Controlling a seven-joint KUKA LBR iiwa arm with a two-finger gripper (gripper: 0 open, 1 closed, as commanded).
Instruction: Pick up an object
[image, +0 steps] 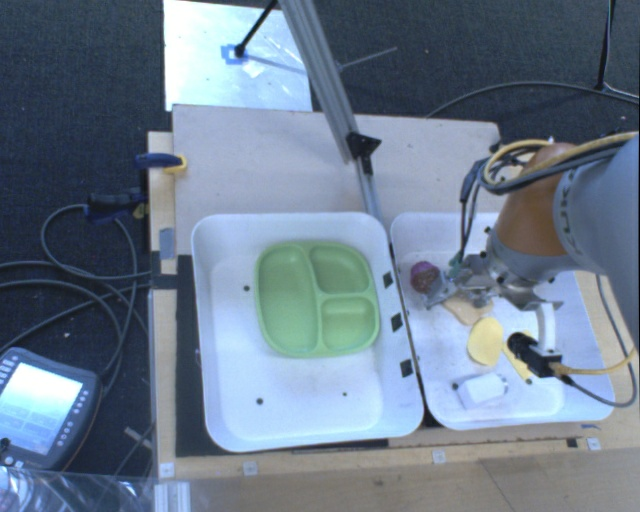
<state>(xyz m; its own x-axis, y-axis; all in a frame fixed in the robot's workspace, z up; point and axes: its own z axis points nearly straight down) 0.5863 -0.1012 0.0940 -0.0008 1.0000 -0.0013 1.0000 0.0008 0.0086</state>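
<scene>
Bins: you have two shallow white bins side by side, the left bin (215, 400) and the right bin (575, 395).
Left bin contents: one green divided plate (316, 298) with three compartments, lying flat toward the upper middle of the bin.
Right bin contents: you can count four loose things here: one dark purple round object (424, 273), one tan flat piece (463, 310), one yellow oval piece (485, 341) and one white block (482, 389).
Where they lie: the purple object sits near the bin's upper left corner; the tan piece is just below and right of it; the yellow piece touches or nearly touches the tan one; the white block lies apart, near the front wall.
Arm: one grey arm (585, 215) with an orange band reaches in over the right bin.
Gripper: your gripper (447, 288) sits low between the purple object and the tan piece. You cannot tell from this view how it is set, nor whether it has anything.
</scene>
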